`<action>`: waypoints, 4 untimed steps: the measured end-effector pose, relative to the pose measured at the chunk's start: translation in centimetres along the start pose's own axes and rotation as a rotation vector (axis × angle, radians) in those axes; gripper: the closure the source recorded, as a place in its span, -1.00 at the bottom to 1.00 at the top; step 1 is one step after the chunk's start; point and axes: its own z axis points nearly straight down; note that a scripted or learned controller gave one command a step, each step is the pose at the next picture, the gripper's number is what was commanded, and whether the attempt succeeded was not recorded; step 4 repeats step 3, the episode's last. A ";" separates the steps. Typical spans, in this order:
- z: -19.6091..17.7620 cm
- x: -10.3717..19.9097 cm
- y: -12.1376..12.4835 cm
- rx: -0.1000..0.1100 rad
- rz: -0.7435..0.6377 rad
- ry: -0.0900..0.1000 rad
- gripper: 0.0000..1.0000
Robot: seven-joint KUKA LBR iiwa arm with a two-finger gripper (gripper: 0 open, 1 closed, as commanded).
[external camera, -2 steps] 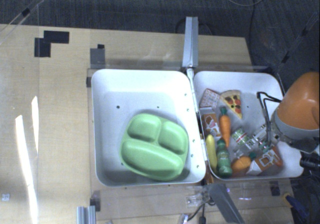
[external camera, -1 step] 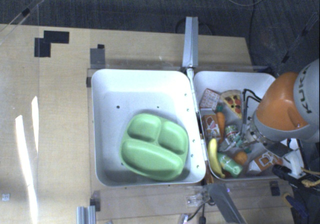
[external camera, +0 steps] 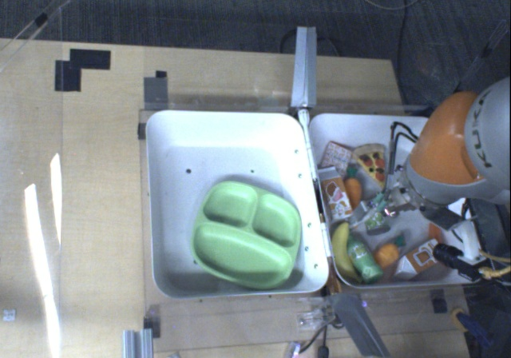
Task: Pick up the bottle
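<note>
small green plastic bottle [external camera: 362, 260] lies in right white bin [external camera: 415, 280], near front wall, touching yellow banana [external camera: 342, 246] on its left, small orange fruit [external camera: 387, 256] just right. gripper [external camera: 382, 209] hangs above and behind bottle, apart from it; finger state: cannot tell. green sectioned tray [external camera: 247, 232] in left bin [external camera: 172, 188].

Light was even and fairly bright, falling from above. White glare streaks lay on the bench [external camera: 48, 212] at lower left. The left bin [external camera: 172, 141] held a soft shadow under its green tray [external camera: 247, 232]. Detail was soft throughout, and the dark floor at top looked grainy.
</note>
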 end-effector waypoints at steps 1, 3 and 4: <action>1.3 2.1 -2.4 -0.012 -0.030 -0.007 -1.00; 0.1 2.1 -2.2 -0.015 -0.032 -0.006 -1.00; 0.1 2.1 -2.2 -0.015 -0.032 -0.006 -1.00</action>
